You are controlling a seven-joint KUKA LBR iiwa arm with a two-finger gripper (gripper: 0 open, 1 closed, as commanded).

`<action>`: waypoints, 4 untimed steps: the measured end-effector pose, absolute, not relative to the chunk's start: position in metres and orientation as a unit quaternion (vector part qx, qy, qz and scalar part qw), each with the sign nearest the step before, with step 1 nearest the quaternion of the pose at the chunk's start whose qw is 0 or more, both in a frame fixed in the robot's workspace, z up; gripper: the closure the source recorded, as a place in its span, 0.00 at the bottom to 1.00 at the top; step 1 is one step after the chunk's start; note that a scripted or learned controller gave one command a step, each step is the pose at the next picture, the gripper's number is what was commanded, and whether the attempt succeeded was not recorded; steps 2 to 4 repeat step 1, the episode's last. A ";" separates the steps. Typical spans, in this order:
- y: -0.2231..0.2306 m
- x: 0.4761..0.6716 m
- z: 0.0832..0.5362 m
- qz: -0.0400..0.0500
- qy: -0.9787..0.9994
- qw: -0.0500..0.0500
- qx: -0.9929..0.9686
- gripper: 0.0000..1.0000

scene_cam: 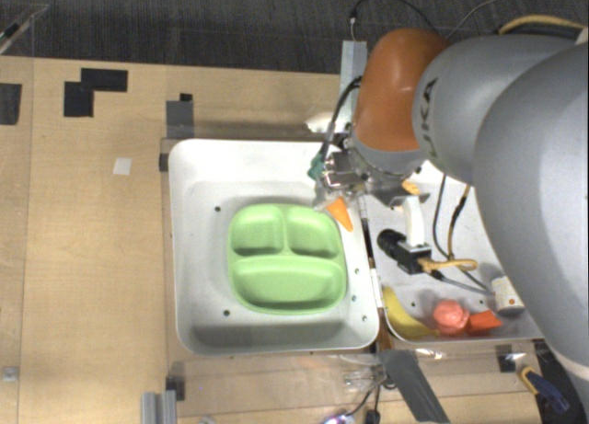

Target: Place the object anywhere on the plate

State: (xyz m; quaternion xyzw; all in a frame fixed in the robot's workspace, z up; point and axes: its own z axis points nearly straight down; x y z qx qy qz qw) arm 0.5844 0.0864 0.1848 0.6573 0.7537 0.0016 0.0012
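A green divided plate [285,258] lies in the left white bin [198,229]. My gripper [337,194] hangs over the plate's far right corner, close to the wall between the two bins. A small orange carrot-shaped piece [341,214] sticks out from between its fingers, pointing down and to the right, just above the plate's rim. The gripper is shut on this piece. The upper end of the piece is hidden by the gripper body.
The right bin [515,330] holds a yellow banana-like thing [403,315], a pink ball [448,315], an orange block [484,322] and a small white item [504,293]. The grey arm covers most of that bin.
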 end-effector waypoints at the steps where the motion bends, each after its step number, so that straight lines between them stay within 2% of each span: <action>1: 0.086 0.584 0.185 0.002 0.754 0.001 0.657 0.00; 4: 0.086 0.584 0.185 0.002 0.754 0.001 0.657 0.00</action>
